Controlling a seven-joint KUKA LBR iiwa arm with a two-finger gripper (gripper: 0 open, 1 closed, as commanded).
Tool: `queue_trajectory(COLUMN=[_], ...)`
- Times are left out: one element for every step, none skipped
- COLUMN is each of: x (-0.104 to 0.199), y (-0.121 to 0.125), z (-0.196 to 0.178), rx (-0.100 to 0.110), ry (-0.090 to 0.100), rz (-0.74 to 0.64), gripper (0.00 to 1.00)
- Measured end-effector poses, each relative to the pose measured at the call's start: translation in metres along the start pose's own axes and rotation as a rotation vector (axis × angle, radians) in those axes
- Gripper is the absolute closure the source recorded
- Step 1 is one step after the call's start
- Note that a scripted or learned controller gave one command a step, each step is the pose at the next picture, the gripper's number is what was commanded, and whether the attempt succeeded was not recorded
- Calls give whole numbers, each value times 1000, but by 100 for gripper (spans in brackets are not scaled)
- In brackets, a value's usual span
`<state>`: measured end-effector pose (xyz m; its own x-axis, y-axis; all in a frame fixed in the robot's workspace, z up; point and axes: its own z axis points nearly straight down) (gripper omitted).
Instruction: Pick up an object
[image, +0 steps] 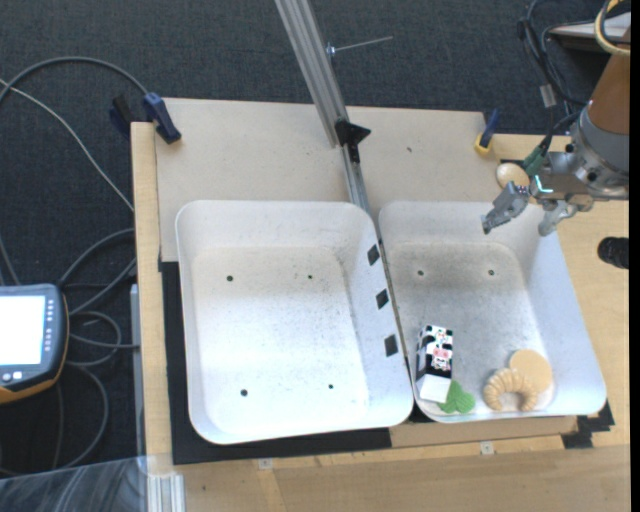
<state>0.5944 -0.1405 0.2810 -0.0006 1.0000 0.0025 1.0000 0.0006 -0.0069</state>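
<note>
Currently the gripper (524, 214) hovers over the far right corner of the right bin (470, 290), its two fingers spread apart with nothing between them. The candidate objects lie well away from it, clustered along the near edge of that bin: a small carton with a black-and-white cow pattern (435, 362), a green piece (459, 400) touching the carton's near end, and a tan croissant-shaped toy (518, 380) just beside them to the right. The carton looks light and stiff, probably best pinched across its narrow sides. The croissant seems rounded and may roll or slip unless taken across its middle. The green piece looks thin and flat, likely hard to grasp. No writing or brand on the carton can be read. The left bin (270, 320) holds nothing to pick.
</note>
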Motion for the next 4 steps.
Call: queue_trajectory(x=[0, -4, -7, -9], y=[1, -2, 7, -1], z=[-3, 40, 95, 155], rx=[-5, -1, 1, 2], ry=[-1, -1, 0, 0], rz=[-1, 1, 1, 1], gripper=[0, 0, 0, 0])
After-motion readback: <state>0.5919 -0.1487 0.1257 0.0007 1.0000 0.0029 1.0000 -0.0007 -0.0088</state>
